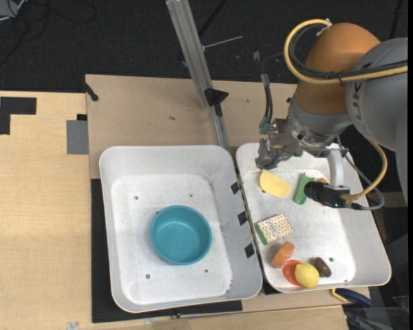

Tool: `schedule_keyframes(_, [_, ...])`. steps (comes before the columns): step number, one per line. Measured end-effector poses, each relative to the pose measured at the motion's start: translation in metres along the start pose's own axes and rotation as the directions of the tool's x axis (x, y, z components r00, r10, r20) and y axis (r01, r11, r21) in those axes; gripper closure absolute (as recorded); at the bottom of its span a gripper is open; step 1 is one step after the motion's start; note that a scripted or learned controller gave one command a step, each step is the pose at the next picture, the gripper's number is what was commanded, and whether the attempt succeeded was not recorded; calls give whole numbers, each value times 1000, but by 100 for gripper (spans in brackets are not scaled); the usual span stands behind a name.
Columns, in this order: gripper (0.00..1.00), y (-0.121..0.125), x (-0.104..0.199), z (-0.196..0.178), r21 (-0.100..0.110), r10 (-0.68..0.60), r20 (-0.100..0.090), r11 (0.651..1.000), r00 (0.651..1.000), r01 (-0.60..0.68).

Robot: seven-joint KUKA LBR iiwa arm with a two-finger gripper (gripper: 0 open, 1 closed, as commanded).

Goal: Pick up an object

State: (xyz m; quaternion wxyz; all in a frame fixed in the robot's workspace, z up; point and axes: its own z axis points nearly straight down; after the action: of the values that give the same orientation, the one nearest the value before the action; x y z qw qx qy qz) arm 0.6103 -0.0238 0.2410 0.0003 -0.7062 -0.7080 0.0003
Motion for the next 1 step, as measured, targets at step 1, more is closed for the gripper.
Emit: schedule_keyframes(1, [100, -2, 52, -6, -1, -1, 0, 1000, 1000, 1])
